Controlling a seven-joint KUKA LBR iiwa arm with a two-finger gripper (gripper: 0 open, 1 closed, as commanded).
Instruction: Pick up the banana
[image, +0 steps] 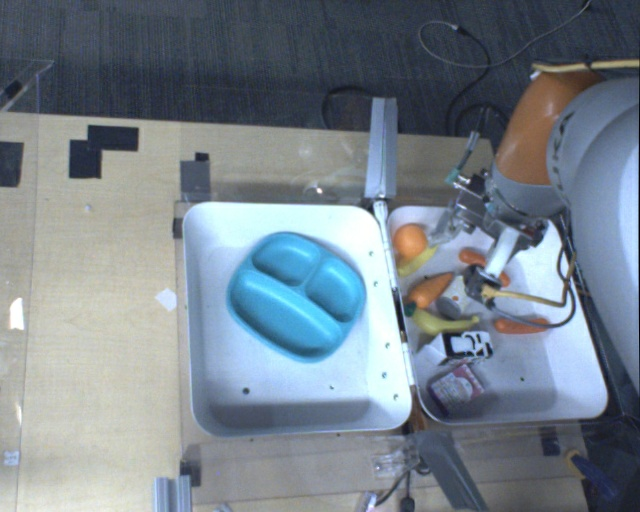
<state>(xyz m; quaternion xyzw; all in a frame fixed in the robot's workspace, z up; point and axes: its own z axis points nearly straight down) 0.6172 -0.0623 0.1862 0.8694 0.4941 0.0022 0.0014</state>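
At right of frame the gripper (478, 262), finger state unclear, hangs over the right bin (560, 395) near the banana (437, 322), seemingly lining up a grasp

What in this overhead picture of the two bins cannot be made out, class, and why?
- Gripper: finger state unclear; small and blurred among the clutter.
- Banana: partly covered by neighbouring toys in the right bin.
- Arm: cut off by the right edge.
- Packet: print too small to read.
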